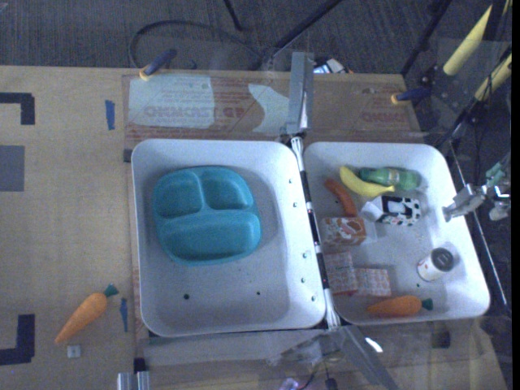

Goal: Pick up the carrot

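The end effector (479, 200) is cut off by the right edge, its fingers too blurred to read, and the small carton (400, 210) shows illegible print.

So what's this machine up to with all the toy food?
It is meant to pick up a carrot. The gripper sits at the right bin's far right edge and holds nothing. One carrot lies at that bin's near edge, untouched; another carrot lies outside on the bench. The left bin holds a blue divided plate.
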You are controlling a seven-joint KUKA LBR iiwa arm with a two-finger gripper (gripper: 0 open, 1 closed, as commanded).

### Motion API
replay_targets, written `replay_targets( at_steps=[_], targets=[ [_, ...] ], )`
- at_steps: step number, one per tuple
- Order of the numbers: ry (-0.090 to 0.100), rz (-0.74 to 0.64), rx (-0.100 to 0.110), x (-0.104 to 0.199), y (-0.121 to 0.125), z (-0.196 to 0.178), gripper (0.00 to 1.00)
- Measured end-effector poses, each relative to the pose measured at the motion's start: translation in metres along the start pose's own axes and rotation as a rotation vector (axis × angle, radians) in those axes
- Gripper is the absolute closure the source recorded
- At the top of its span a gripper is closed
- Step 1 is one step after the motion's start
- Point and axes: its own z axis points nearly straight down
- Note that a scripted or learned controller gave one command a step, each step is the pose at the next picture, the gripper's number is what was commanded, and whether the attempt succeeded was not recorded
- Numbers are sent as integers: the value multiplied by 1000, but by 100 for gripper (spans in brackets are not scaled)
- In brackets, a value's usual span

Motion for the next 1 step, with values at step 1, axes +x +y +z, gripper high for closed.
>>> replay_targets(
  at_steps=[1],
  targets=[
    [-2, 302, -1, -10, -26, -96, 0]
  ],
)
